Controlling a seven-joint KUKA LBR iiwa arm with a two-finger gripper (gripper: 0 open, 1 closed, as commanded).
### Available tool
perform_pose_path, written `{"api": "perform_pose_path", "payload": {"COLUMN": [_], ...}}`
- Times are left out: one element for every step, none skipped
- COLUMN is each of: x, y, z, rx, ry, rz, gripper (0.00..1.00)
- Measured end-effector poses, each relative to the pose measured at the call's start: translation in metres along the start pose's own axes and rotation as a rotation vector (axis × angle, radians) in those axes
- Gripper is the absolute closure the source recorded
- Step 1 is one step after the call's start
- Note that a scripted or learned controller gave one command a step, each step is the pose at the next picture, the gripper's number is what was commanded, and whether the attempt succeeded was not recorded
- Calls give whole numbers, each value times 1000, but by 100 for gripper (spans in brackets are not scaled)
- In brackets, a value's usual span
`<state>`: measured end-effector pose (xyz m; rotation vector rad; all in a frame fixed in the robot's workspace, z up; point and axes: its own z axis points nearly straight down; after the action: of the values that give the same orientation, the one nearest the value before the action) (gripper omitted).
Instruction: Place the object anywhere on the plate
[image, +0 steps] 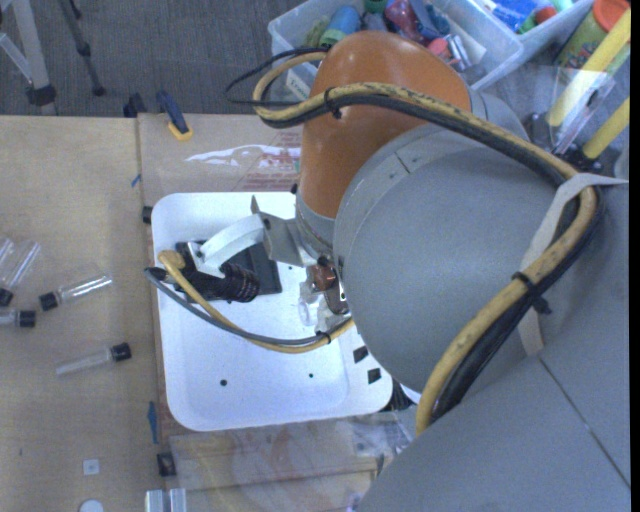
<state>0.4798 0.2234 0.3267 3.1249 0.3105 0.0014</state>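
One grey arm (470, 270) is leaning low over the white bin (200, 390), probably working at the object. I cannot tell the gripper (322, 293)'s state or where the object is lying.

Even, soft light (slightly blurred)

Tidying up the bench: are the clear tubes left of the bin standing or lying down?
Lying down: the clear tubes rest flat on the wooden bench.

Single fixed cam above bench, angled down; arm (450, 250) close to lens, blocking most of the white bin (200, 385).
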Motion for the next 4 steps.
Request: {"api": "perform_pose_path", "payload": {"x": [-1, 0, 0, 72], "y": [0, 0, 1, 13], "z": [77, 77, 68, 89], "rx": [0, 0, -3, 2], "ry": [-3, -2, -2, -6], "rz": [-66, -66, -64, -418], "gripper": [100, 0, 100, 100]}}
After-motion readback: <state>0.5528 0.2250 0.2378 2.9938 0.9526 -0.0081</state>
